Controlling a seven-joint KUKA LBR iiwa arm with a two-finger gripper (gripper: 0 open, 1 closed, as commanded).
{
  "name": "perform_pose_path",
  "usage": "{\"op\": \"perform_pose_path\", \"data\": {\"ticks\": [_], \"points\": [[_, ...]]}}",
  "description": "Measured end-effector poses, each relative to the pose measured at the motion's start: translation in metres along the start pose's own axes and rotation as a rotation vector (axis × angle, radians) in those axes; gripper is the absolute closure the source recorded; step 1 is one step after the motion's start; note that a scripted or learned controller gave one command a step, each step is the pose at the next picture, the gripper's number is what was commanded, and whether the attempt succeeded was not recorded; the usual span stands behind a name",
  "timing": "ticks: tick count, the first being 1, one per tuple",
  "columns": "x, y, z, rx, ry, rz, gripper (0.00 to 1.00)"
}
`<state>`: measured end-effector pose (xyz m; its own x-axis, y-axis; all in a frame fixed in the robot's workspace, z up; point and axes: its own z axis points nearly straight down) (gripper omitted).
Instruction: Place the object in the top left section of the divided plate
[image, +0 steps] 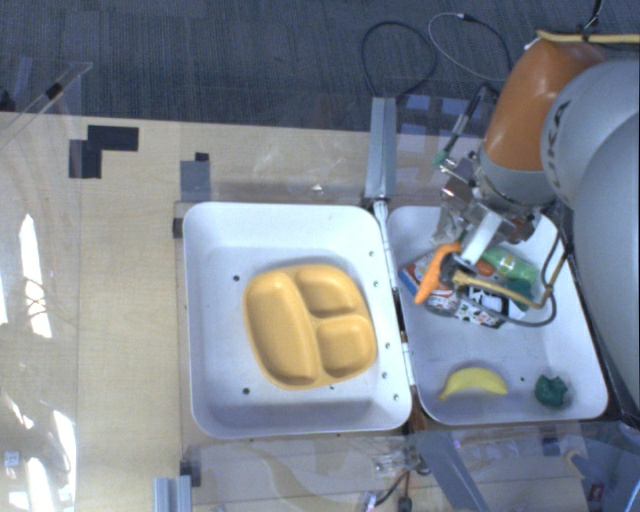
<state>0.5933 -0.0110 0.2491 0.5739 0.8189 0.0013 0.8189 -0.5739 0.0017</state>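
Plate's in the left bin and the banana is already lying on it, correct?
No. The divided plate does sit in the left bin, but the banana lies in the right bin, on the bin floor, apart from the plate. The camera view shows this.

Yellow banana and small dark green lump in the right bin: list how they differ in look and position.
The yellow banana is bright yellow; the small dark green lump is deep green. The banana is a long curved crescent; the lump is compact and knobbly. The banana lies left of the lump in view, which sits by the near right corner. Both rest apart on the right white bin's floor.
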Motion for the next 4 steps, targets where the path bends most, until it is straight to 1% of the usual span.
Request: {"op": "perform_pose_path", "data": {"ticks": [1,2,3,4], "points": [[0.07,-0.04,0.065,0.002,-0.001,-0.045,1.0],[0.101,-0.029,0.064,-0.001,0.001,0.042,1.0],[0.102,-0.029,0.064,-0.001,0.001,0.041,0.0],[0.104,-0.029,0.052,-0.004,0.004,0.031,1.0]]}}
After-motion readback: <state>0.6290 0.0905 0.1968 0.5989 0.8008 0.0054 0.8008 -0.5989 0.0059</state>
